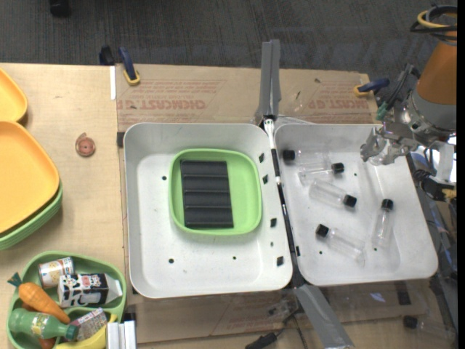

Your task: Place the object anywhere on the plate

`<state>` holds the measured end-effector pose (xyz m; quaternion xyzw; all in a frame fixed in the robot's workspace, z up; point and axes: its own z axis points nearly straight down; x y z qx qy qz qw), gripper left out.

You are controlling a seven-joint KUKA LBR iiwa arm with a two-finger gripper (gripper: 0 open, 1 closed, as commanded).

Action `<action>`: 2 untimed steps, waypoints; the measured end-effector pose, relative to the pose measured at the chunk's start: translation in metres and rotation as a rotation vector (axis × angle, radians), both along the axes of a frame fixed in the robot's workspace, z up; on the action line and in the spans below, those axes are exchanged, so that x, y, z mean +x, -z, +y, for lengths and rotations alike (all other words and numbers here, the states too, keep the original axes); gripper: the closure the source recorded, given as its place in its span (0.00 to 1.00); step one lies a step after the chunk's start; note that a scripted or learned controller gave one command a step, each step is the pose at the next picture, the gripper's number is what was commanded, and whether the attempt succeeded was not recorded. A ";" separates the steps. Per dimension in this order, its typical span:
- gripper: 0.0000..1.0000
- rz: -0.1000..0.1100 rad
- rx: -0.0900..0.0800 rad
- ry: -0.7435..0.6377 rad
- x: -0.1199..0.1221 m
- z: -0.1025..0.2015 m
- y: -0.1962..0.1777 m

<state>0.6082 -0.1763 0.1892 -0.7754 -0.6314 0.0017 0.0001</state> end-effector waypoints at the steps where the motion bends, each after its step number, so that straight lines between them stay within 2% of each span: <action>1: 0.00 0.000 0.000 0.000 0.000 0.000 0.000; 2: 0.00 -0.001 0.000 0.069 0.017 -0.031 -0.126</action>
